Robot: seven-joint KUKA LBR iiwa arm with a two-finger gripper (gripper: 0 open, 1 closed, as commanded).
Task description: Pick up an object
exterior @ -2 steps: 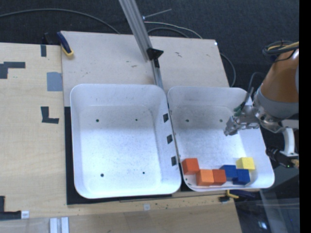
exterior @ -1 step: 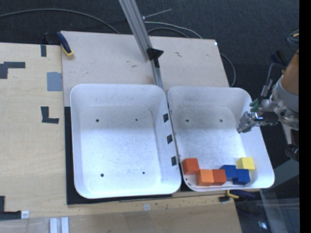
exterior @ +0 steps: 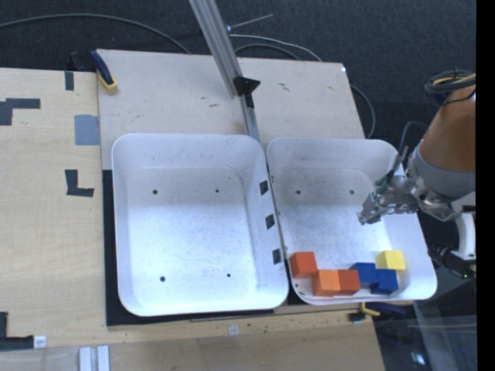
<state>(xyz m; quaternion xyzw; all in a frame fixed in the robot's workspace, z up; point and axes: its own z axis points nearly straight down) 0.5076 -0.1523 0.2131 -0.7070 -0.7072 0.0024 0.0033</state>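
While nothing readable marks the blocks, I hang my gripper [exterior: 370, 213] over the right bin [exterior: 332, 151], arm entering from the right, its upper part cut off — whether my fingers are parted I cannot tell. Along the bin's near wall sit orange blocks [exterior: 325, 274], blue blocks [exterior: 375, 277] and a yellow block [exterior: 391, 260] — well below me.

Bright, even light (soft shadows), slightly blurry.
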